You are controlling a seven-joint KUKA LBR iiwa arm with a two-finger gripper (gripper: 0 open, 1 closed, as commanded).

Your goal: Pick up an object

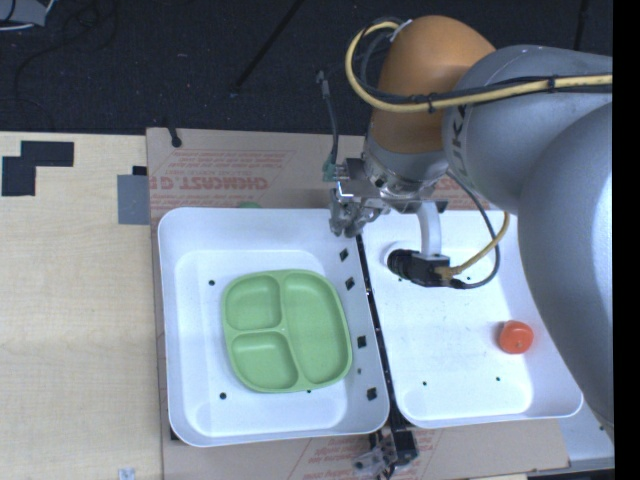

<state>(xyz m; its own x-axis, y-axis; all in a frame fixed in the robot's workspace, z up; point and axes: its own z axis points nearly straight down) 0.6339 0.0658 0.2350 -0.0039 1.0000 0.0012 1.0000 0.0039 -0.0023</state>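
A green three-compartment plate (287, 329) lies flat in the left bin (190, 268). A small orange round object (516, 337) rests on the floor of the right bin (470, 398), toward its right side. My gripper (348, 218) hangs over the far end of the ridge where the two bins meet, above and to the right of the plate and well to the left of the orange object. I see nothing held in it. The grey arm with its orange band covers the right bin's far corner.
A black cable fitting (415, 267) with yellow hoses hangs from the wrist over the right bin's far part. Brown cardboard (240, 173) lies under both bins. A pale wooden bench top (70, 308) extends to the left.
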